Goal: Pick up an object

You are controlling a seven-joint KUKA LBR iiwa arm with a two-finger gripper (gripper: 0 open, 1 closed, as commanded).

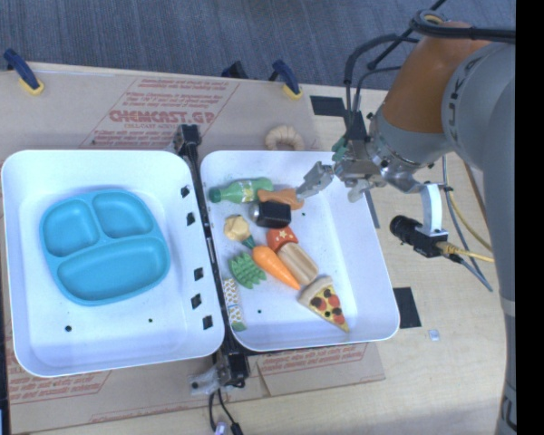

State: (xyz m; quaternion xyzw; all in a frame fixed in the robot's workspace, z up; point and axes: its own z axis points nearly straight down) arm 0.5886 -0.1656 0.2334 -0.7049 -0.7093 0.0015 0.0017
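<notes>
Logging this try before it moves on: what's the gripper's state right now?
Gripper: above the right bin's upper right part, nothing between its fingers; open or shut cannot be told.

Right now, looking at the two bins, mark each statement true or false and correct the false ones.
1. The blue tray lies in the left bin. True.
2. The pizza slice lies nearest the right bin's far edge. False: it lies near the front edge.
3. The carrot lies beside the green toy. True.
4. The tool holds the carrot. False: the carrot lies in the bin, apart from the tool.
5. The green bottle stands upright. False: it lies on its side.
</notes>
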